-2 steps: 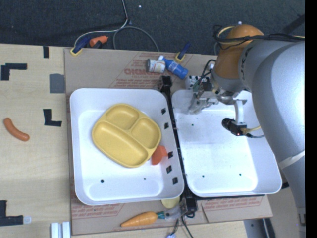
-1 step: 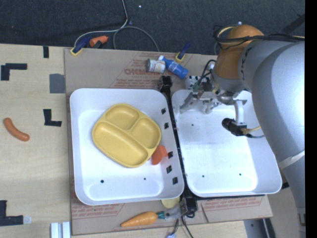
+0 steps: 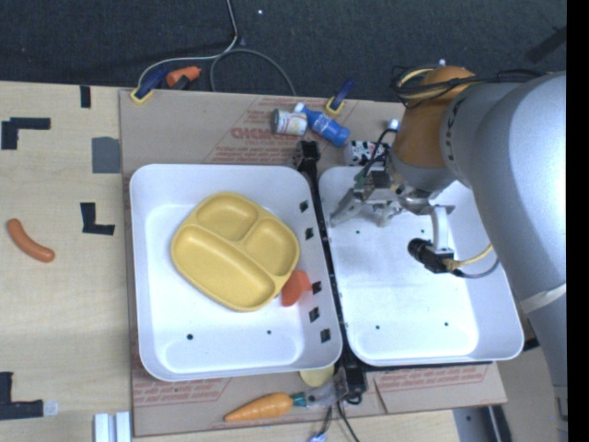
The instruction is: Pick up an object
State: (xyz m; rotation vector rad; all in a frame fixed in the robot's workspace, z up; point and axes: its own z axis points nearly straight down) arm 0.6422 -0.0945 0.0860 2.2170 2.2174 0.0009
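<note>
My gripper (image 3: 365,212) hangs low over the far left corner of the right bin (image 3: 433,325), and its two metal fingers (image 3: 341,209) look spread, with nothing between them. A yellow divided plate (image 3: 236,248) lies in the left bin (image 3: 156,339). A small orange-red piece (image 3: 294,288) rests against the plate's near right edge. The grey arm with its orange band (image 3: 425,136) reaches in from the right and covers the right bin's far right part.
A black divider (image 3: 322,274) runs between the bins. Outside them lie a blue and white bottle (image 3: 310,122) at the back, a carrot (image 3: 261,407) at the front, a sausage (image 3: 29,240) far left and an orange clamp (image 3: 180,76). A cable (image 3: 244,49) loops behind.
</note>
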